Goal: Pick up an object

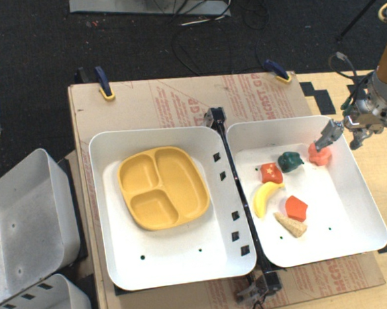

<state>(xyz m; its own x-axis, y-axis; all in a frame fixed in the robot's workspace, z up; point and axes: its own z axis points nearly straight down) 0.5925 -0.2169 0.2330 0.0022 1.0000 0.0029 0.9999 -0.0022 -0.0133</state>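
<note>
The right bin (358, 190) holds several small items: a pink-red piece (319, 155) at the upper right, a dark green piece (290, 161), a small red piece (270, 172), a yellow banana (265, 197), an orange-red block (296, 207) and a tan wedge (291, 224). My gripper (338, 142) hangs over the bin's upper right corner and is open. Its left finger (327, 135) points down at the pink-red piece, which lies by that fingertip and not between the two fingers.
The left bin (115, 258) carries a yellow divided plate (163, 187). A black divider (233, 187) runs between the bins. Two grey tubs (24, 219) stand off the bench at the left. Cables trail near the arm at the right.
</note>
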